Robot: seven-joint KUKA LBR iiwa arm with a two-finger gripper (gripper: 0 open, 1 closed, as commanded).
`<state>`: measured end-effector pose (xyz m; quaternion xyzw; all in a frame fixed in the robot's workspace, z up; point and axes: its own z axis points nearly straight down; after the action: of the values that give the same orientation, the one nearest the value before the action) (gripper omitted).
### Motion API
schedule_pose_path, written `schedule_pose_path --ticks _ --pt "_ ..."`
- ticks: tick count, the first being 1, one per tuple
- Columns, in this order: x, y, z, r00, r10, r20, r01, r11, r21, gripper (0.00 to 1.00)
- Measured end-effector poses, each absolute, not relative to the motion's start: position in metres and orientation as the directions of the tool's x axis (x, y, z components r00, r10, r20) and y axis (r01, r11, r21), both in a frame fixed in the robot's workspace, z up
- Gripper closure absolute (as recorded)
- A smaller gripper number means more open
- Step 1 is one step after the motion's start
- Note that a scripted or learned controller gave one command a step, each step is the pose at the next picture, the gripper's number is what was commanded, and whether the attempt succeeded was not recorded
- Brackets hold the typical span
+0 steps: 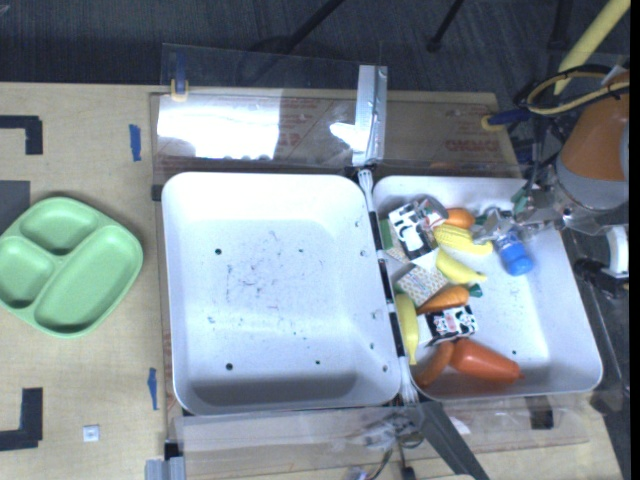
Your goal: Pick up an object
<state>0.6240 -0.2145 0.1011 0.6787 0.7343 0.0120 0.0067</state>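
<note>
The right white bin (560, 338) holds a heap of toy food along its left side. In it lie a black-and-white box (408, 230), a yellow banana (462, 258), a small carrot (446, 297), a black printed card (453, 322) and a large orange-red pepper (482, 362). A blue cylinder (516, 258) lies apart from the heap, toward the bin's far right. My gripper (497, 226) hangs low over the bin's far part, just up-left of the blue cylinder and right of the banana. The grey arm with its orange band (596, 148) reaches in from the right.
The left white bin (270, 288) sits beside the right one, with a raised divider between them. A green divided plate (68, 265) rests on the bench at far left. A clear plastic panel (260, 118) stands behind the left bin. Cables hang at the right.
</note>
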Motion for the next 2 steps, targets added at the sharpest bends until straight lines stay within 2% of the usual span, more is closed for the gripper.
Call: schedule_pose_path --ticks 1,2 --pt "0.624 -0.218 0.11 -0.08 0.997 -0.007 0.996 0.08 0.031 1.0" --pt "0.635 -0.196 0.159 -0.232 0.973 -0.003 0.973 0.232 0.004 1.0"
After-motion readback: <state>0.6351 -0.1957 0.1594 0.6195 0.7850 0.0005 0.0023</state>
